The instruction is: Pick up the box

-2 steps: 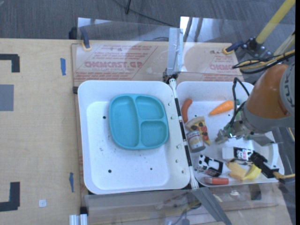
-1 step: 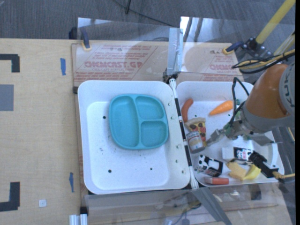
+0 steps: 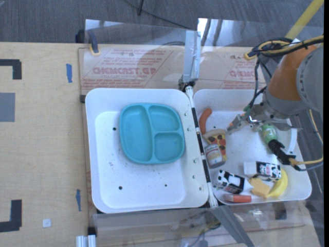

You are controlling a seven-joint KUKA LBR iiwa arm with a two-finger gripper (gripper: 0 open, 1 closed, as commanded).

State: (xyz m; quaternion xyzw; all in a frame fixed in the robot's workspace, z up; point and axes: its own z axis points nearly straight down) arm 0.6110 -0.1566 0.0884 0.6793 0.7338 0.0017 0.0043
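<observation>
My arm (image 3: 295, 78) reaches in from the right and stands over the upper part of the right bin (image 3: 303, 189). My hand (image 3: 247, 120) is low over that bin's floor near its upper middle; I cannot tell its state from this view.

Surroundings:
- A black cable (image 3: 281, 151) runs down from my wrist across the right side of the right bin.
- A green object (image 3: 268, 133) lies just below my wrist, partly covered by the arm.
- A yellow banana (image 3: 279, 186) lies at the lower right of the bin, touching a yellow block (image 3: 259, 187).

Containers and contents:
- Left bin (image 3: 103, 189): holds one teal divided plate (image 3: 152, 133), lying flat in the upper middle.
- Right bin: holds an orange-red sausage shape (image 3: 205, 118) near the dividing wall, a printed pouch (image 3: 216, 137) below it, and a small can (image 3: 214, 155) just below the pouch.
- The box (image 3: 268, 170), white with black patches, lies in the lower right part of the right bin, beside a small white block (image 3: 250, 167) and just above the banana. It is well apart from my hand.
- A second black-and-white patterned item (image 3: 230, 180) lies lower middle, with an orange-red stick (image 3: 237, 198) at the bin's lower edge.

Both bins rest on the bench (image 3: 41, 138).
</observation>
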